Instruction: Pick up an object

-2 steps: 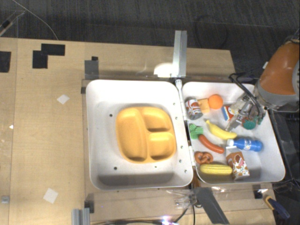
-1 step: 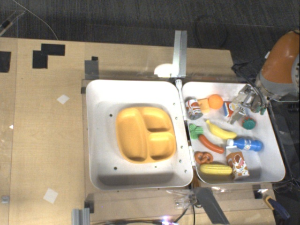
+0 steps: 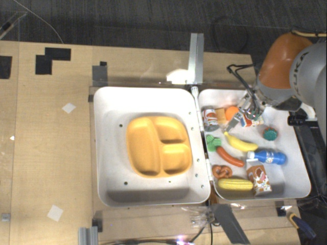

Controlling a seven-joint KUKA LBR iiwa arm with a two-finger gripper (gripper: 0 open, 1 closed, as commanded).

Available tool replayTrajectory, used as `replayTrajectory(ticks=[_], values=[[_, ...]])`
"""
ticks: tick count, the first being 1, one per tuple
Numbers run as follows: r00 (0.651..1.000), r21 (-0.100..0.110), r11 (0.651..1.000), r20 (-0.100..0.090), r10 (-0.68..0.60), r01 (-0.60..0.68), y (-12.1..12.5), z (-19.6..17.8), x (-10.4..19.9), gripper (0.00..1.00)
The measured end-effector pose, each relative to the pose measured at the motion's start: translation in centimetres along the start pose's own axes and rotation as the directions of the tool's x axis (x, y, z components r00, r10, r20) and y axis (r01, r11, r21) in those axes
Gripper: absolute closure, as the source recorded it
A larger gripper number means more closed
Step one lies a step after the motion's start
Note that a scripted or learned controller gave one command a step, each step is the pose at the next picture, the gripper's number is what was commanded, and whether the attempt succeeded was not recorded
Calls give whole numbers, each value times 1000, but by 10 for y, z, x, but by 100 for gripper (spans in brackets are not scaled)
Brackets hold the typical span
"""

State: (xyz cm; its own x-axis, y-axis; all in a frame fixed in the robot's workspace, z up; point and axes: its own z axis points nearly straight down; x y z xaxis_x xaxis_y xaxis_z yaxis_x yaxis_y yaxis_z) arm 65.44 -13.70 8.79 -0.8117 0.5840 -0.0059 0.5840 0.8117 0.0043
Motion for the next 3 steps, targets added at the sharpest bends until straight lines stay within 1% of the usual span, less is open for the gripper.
replayTrajectory(ticks=[1, 2, 3], values=[[999, 6, 999, -13, -40, 40, -15, 0, -17, 0], [999, -3, 999, 15, -46, 47, -11, -16, -22, 100], [999, 2, 999, -2, -47, 47, -11, -13, -19, 0]])
